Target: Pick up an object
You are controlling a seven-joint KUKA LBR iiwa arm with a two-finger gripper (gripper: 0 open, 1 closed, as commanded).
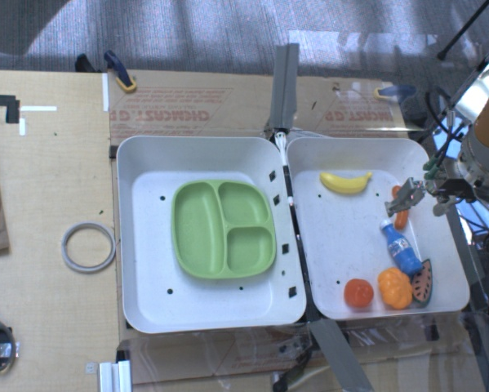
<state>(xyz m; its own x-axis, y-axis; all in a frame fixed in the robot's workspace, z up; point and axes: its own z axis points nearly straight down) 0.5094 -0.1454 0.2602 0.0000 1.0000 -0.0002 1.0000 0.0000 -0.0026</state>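
White bins sit side by side — the left bin [138,243] holds a green divided plate [224,229], the right bin [342,227] a banana [345,183], a blue bottle [402,250], a tomato [358,293], an orange fruit [395,289] and a watermelon slice [424,282]. The gripper [428,194] hangs over the right bin's far right side, fingers apart, just beside a small orange carrot-like piece [402,211] — nothing between them.

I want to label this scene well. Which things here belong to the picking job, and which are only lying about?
Belong to the job:
- gripper
- right bin
- banana
- orange carrot-like piece, beside the gripper
- blue bottle
- tomato
- orange fruit
- watermelon slice

Lying about:
- left bin with green divided plate
- tape roll
- blue clamp
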